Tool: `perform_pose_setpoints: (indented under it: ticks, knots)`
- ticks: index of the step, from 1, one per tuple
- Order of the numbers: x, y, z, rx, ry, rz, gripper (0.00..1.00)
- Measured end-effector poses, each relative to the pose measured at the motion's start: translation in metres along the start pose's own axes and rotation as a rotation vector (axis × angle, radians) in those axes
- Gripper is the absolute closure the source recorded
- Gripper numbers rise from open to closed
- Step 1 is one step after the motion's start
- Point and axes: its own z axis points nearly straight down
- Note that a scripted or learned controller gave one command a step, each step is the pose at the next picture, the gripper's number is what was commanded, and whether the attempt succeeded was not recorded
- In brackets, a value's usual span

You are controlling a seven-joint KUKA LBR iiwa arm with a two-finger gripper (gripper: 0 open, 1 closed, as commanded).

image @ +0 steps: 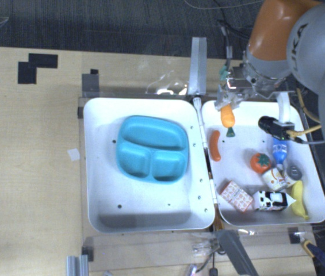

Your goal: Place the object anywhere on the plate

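Two white bins sit side by side. The left bin [96,171] holds one blue plate [152,147] with three compartments. The right bin [317,209] holds about eight small items, among them one hot dog [214,145], one tomato [260,163], one banana [298,200], one toy cow [272,200] and one patterned box [236,195]. One gripper [229,98] hangs over the right bin's far left corner, fingers pinching the top of one orange carrot [228,118], which dangles directly beneath it, well right of the plate.

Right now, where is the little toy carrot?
The carrot is at the top left of the right bin, just below the gripper and above the hot dog.
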Motion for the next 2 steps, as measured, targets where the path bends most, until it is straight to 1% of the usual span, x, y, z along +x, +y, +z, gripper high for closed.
perform_pose_setpoints:
  ticks: [1,2]
  knots:
    - [0.0675,-0.0008,0.0578,0.005,0.001,0.065,1.00]
    - [0.0673,-0.0007,0.0574,0.004,0.001,0.065,0.00]
